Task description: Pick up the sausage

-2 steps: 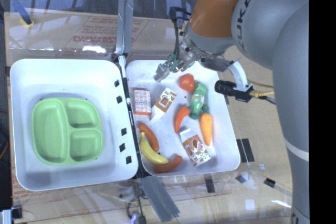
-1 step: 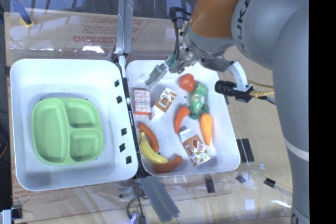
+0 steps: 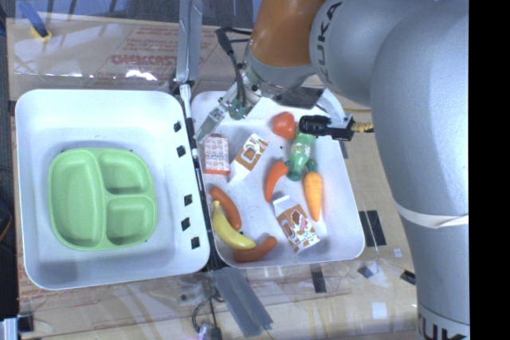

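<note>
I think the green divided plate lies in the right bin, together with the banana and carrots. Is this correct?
Not quite. The camera view shows the green divided plate in the left bin. The banana and the carrots lie in the right bin, apart from the plate.

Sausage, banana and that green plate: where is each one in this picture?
sausage point(image 3: 226, 206): camera view, middle of its reddish body, right bin.
banana point(image 3: 229, 232): camera view, on the yellow curve just below the sausage.
green plate point(image 3: 73, 195): camera view, bare floor of its large compartment, left bin.

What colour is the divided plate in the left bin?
Light green; the divided plate shows best in the camera view.
</note>
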`<state>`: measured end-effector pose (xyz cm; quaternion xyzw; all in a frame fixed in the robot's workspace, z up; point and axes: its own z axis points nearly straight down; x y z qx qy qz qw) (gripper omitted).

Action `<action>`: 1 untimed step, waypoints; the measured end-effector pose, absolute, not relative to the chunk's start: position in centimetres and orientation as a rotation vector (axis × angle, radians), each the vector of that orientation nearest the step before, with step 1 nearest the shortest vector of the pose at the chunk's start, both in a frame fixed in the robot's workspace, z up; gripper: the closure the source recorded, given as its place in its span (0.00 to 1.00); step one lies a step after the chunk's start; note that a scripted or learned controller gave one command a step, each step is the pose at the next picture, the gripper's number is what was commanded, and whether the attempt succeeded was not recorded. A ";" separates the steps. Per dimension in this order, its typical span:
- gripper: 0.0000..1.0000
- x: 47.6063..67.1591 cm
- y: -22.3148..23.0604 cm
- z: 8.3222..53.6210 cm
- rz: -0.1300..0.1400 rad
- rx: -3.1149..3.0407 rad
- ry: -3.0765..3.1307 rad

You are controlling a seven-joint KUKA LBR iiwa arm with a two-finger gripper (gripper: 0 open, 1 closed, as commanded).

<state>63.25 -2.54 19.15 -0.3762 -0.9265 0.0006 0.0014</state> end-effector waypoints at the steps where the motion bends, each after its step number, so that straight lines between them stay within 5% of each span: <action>1: 0.00 54.0 -6.4 19.2 0.001 -1.151 -2.922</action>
